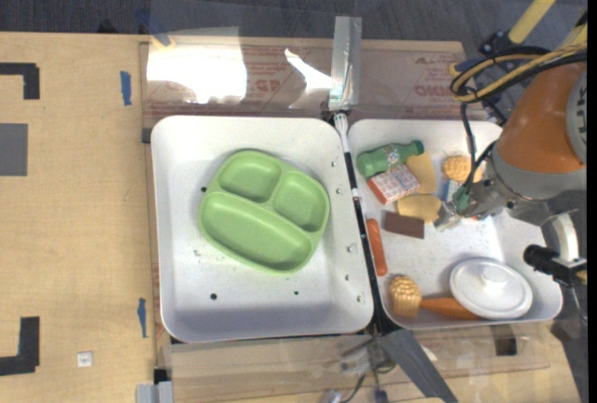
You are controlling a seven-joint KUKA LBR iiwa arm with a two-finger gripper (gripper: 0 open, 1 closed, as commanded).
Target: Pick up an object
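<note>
White round lidded dish [491,287] sits nearest. Above it, my gripper [454,211] crowds the tan foam wedge [421,206]; grip state unclear. I fear clutter deflecting it.

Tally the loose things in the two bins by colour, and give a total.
Green: 2, divided plate, bottle
Orange or red: 2, sausage, carrot-like stick
Yellow or tan: 4
Brown: 1
White: 1, lidded dish
Patterned box: 1
Total: 11

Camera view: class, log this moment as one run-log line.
end effector: low in right white bin | near: yellow block | green divided plate: left bin
</note>
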